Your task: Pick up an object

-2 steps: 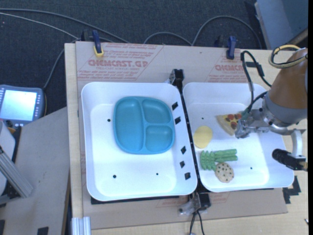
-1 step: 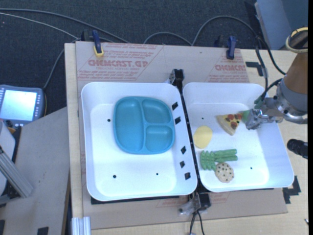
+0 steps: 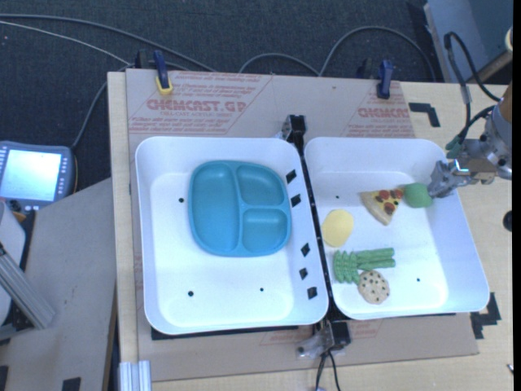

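Gripper [image 3: 444, 179] at the right bin's [image 3: 456, 279] far right edge — open or clenched, cannot tell, green toy [image 3: 418, 195] just beside it, pizza slice [image 3: 382, 204] adjacent, yellow lemon [image 3: 338, 226], cookie [image 3: 374, 286] nearer, blue divided tray [image 3: 240, 208] in left bin [image 3: 163, 283].

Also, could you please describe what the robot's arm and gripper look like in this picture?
The arm comes in at the right edge, grey with an orange-brown patch at the very border. Black cables loop along it. The gripper is a small block of grey metal with dark parts; it is too small and blurred for finer detail.
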`<move>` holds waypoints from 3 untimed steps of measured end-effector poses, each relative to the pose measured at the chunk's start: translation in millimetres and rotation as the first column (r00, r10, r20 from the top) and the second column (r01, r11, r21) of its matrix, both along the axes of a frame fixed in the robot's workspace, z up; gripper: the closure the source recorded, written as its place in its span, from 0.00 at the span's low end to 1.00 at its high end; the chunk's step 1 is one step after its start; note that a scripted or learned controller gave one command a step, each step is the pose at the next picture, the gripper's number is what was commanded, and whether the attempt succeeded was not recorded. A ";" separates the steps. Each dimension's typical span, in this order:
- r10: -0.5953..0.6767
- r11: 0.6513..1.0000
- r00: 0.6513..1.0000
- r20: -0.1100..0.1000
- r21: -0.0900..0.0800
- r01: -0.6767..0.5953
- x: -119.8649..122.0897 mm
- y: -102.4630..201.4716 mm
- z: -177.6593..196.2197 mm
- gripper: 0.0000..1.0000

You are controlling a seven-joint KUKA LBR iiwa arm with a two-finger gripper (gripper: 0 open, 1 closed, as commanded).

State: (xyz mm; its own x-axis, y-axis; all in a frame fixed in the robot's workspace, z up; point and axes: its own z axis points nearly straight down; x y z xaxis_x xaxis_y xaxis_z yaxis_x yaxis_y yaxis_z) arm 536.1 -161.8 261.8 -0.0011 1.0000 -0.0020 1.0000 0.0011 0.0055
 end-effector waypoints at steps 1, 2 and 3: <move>0.004 1.000 1.000 -0.007 0.004 -0.004 12.0 58.3 -6.6 1.00; 0.005 1.000 1.000 -0.009 0.006 -0.005 12.7 113.3 -24.9 1.00; 0.006 1.000 1.000 -0.009 0.005 -0.006 4.5 171.6 -33.4 1.00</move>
